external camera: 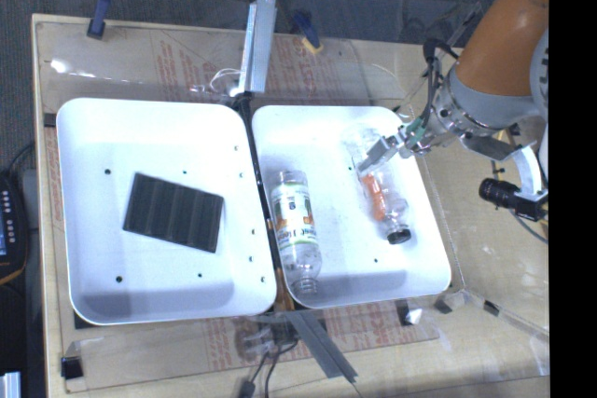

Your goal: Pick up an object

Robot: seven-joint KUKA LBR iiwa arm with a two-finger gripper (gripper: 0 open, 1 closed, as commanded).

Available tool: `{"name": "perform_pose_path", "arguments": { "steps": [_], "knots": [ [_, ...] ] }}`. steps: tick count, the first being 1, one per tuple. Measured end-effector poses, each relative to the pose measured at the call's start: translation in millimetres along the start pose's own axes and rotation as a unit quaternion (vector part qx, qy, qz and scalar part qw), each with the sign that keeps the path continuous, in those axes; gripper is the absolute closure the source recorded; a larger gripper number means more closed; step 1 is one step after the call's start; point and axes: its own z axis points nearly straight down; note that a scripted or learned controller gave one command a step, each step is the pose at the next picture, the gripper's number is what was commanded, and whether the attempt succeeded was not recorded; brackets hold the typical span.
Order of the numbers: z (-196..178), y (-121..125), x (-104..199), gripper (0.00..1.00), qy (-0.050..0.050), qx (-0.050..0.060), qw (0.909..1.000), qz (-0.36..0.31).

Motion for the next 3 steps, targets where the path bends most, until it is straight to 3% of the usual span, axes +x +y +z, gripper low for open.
{"name": "perform_pose_path", "arguments": {
  "steps": [1,2,3],
  "knots": [
    [58,23,-20,0.0,0.001,0.001,0.998,-0.063],
    [92,43,-26,0.0,0.002,0.001,0.9947,-0.102],
    [97,29,-14,0.0,0.002,0.001,0.9985,-0.055]
  ]
}}
